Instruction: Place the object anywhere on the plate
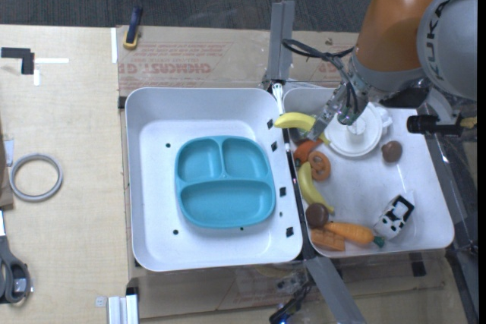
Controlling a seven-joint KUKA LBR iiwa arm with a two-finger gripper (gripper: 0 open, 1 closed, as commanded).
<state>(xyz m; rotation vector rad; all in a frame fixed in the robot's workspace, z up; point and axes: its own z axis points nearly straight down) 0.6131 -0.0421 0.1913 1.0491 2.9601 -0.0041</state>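
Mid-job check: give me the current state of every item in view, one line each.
Blue plate: upright in left bin, nothing on it.
Tool: low over right bin, above the white lid.
Bananas: lying in right bin.
Carrot: lying near front wall.
Cow toy: tipped on its side.

light: bright, even, overhead | shadows: soft, faint inside white bins [144, 186] | glare: mild sheen on blue plate [225, 182] | focus: slightly soft overall, arm [410, 26] edges blurred
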